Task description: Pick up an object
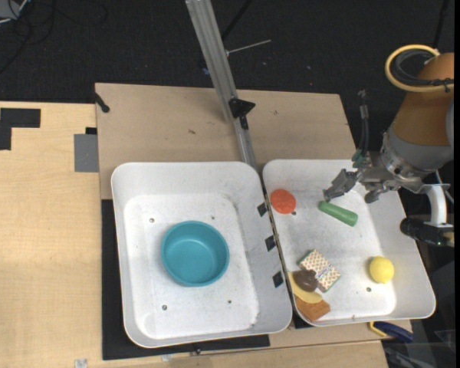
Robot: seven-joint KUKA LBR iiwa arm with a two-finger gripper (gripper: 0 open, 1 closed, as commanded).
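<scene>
Approach is judged the step in hand: the tool (358,185), fingers spread, hangs at one o'clock of the green cylinder (338,212); lowering and closing are required next.

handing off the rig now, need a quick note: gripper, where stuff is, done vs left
Gripper: jaws open, holding nothing, poised over the far side of the right bin, just above the green block.
Right bin also holds: orange ball by its left wall, yellow ball near the right, checkered packet and a brown piece at the near edge.
Left bin: teal bowl.
Done: arm positioned, nothing picked.
Left: descend, close on an object (green block looks nearest), lift.
</scene>
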